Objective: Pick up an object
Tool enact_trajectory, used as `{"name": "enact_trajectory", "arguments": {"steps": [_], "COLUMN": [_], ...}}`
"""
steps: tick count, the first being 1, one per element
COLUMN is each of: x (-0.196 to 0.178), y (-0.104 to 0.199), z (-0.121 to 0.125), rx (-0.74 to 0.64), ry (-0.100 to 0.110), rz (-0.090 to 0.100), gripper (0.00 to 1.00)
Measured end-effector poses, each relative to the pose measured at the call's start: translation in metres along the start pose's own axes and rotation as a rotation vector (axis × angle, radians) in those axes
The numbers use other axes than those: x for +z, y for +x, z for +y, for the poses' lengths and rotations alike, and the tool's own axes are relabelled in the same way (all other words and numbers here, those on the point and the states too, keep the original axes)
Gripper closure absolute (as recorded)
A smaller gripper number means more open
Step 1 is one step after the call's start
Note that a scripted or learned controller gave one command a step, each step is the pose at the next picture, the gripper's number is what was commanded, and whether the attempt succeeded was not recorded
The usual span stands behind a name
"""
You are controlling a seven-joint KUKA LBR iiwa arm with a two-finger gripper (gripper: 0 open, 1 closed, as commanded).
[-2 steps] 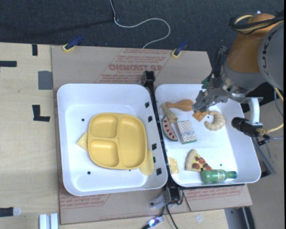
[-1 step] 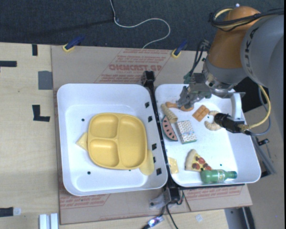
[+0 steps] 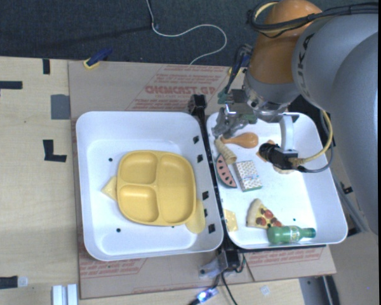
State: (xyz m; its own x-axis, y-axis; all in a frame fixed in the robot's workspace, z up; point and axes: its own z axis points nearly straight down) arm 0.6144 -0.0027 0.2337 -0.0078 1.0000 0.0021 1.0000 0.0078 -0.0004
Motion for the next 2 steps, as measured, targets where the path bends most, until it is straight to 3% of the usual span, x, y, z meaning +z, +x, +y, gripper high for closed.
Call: {"name": "enact_trajectory", "arguments": {"steps": [1,2], "x": [-0.003,0.013], "y": [0.055,0.073], "z": [0.0,0.009], "rx": [0.0,0.005], "ry": [0.001,0.002], "rz": [0.0,-0.003], "gripper": [1.0,1.0]}}
